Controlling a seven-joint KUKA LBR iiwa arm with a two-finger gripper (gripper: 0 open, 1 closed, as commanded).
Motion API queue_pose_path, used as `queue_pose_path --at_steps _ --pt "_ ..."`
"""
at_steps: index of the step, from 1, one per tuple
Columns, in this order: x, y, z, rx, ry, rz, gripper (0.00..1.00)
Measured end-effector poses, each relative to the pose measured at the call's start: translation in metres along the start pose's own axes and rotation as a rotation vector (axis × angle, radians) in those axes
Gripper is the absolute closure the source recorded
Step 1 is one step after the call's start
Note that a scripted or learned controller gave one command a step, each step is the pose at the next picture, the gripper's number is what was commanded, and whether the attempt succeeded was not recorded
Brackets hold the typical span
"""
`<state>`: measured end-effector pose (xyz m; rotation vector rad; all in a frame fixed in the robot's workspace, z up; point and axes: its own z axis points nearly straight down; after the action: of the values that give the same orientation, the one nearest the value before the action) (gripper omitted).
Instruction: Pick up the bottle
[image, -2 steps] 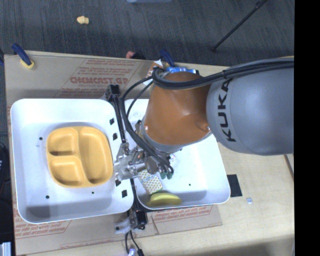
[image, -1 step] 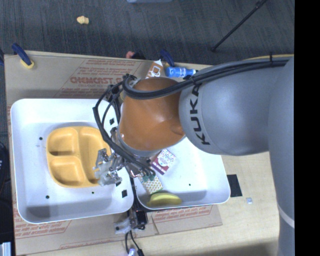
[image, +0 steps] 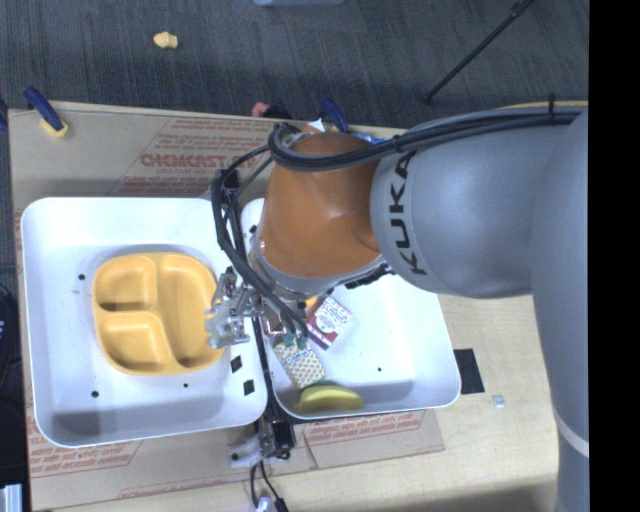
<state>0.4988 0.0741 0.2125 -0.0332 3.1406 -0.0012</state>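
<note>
Dark ribbed floor beyond a cardboard-covered bench with blue clamps.

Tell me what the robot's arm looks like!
The arm is fat, round and grey, with black KUKA letters on its side. A shiny orange band wraps around it, black cables loop beside that, and the small metal tool sits at the end.
</note>
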Motion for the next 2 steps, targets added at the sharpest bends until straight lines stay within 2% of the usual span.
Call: queue_pose_path --at_steps 1,2 --pt "0.016 0.034 0.003 0.0 0.003 -0.275 1.0" --pt "0.011 -0.035 0.014 0.0 0.003 -0.057 1.0"
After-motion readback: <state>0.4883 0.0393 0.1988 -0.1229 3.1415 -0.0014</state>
